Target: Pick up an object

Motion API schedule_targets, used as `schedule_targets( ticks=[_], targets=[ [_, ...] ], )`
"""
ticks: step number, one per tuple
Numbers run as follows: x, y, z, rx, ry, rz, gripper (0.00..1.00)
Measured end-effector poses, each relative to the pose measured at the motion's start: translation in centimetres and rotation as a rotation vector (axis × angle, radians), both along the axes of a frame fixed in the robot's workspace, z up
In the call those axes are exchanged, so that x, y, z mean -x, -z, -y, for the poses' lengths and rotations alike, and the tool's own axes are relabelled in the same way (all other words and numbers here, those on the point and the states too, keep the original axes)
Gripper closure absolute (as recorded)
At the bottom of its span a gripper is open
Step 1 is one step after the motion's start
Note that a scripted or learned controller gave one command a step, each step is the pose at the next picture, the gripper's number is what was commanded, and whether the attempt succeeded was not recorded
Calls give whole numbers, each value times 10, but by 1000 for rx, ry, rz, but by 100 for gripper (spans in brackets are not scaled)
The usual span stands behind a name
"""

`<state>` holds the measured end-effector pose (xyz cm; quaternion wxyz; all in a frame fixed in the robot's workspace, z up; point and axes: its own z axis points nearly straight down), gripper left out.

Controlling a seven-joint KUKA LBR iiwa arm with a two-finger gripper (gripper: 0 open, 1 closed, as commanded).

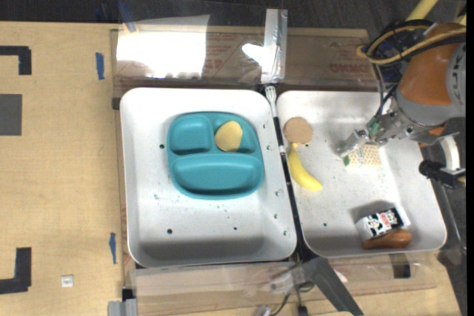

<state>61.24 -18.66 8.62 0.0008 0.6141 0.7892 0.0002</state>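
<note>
Camera view has the gripper [354, 146], finger state unreadable, at three o'clock from the banana [303, 171]: soft, curved, best pinched mid-body.

One fixed overhead camera, slanted down, seemingly mid-distance, over both white bins [141, 159].

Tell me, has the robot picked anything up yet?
Not yet. The grey arm's two-finger gripper hovers low in the right white bin. Nothing shows between its fingers. The yellow banana, round tan cookie and small black-and-white carton all lie on the bin floor. The yellow potato-like lump sits in the teal divided plate. Grasping and lifting remain.
</note>
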Motion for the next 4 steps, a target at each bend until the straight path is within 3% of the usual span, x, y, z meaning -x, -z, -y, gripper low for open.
schedule_targets(
  ticks=[1, 2, 3, 4],
  targets=[
    [-7, 0, -8, 1, -141, 3, 0],
    [16, 0, 0, 0, -102, 2, 0],
    [-45, 0, 12, -6, 141, -5, 0],
    [-47, -13, 15, -7, 364, 0, 0]
  ],
)
